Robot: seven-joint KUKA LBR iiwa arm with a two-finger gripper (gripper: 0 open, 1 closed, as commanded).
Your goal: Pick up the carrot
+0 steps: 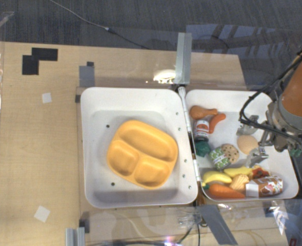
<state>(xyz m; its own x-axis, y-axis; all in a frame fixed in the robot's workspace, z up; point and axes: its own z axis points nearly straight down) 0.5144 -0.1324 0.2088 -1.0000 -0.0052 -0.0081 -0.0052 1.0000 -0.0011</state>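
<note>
The carrot [225,191], orange and elongated, lies flat along the front edge of the right bin [292,174], just below a yellow banana [216,178]. My gripper [257,159] hangs over the right part of that bin, above and to the right of the carrot and apart from it. It hovers beside a beige egg-shaped piece [246,144]. The grey arm with its orange band [298,91] reaches in from the right.
The right bin is crowded: a drumstick [202,111], an orange sausage-like piece [217,121], a small jar [201,130], a green item [202,148], a cookie [228,152] and a labelled can [266,186]. A yellow divided plate [142,152] lies in the left bin [97,137].
</note>
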